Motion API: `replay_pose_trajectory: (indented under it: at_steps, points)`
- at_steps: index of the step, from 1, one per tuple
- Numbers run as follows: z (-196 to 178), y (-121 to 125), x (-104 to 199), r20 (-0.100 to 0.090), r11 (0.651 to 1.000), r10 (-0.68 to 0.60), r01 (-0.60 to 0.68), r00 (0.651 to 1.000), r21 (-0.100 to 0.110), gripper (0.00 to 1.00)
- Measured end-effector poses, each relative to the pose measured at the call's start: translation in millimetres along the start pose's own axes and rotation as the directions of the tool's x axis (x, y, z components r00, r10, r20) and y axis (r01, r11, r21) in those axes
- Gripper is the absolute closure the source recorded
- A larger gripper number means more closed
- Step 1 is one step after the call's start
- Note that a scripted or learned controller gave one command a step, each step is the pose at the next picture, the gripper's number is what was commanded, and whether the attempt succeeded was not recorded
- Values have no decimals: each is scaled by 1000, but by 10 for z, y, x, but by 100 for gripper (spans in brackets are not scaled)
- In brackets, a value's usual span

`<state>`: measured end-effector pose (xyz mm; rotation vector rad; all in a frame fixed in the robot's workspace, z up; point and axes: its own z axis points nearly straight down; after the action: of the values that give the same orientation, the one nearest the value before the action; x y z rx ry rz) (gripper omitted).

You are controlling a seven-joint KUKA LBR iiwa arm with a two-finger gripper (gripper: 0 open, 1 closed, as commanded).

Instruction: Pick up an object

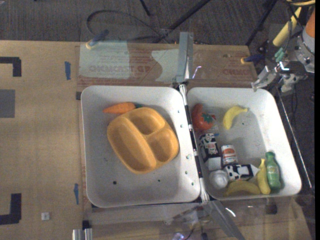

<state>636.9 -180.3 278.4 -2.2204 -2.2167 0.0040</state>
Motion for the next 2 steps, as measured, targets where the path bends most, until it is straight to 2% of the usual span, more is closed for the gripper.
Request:
replay_pose_trajectory:
  at_steps: [1, 2]
  points:
    - [1002, -478, 255, 0, 999, -47, 47, 999, 1, 0]
    - [1852, -79, 529, 2, 1000, -6, 6, 1000, -4, 0]
